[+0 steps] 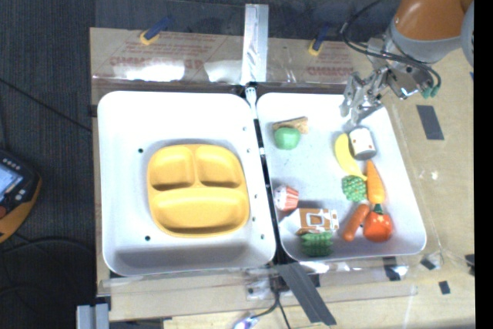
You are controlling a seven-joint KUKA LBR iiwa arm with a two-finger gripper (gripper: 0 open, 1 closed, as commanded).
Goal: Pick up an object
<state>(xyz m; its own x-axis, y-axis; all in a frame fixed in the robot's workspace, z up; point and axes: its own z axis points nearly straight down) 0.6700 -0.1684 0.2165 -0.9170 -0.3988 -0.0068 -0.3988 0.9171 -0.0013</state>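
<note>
Jaws: cannot tell their state; the gripper (362, 100) is a tangle of metal seen from above, hanging over the far right corner of the right bin (412, 200), nothing visibly between its parts. Grey arm with orange band (431, 0) comes in from the upper right.

Right bin, far end: green apple (287, 138) near the dividing wall, a tan sandwich-like piece (293, 124) touching it on the far side. Just below the gripper, a small white-and-grey block (361, 142) lies against a yellow banana (344, 154). Along the right wall: an orange carrot (374, 181), a green broccoli-like piece (353, 186) beside it, a second carrot (355, 221) slanted, a red tomato or pepper (377, 226) near the near right corner. Near edge: a small carton printed with a house (316, 220), a leafy green item (316, 243) touching it, a pink-and-white cupcake (285, 197) against the dividing wall.

Left bin (123, 119): a yellow compartment tray (199, 189) in the middle, lying flat.

Behind both bins, a brown board (192, 58) with two clamps (154, 30).
</note>
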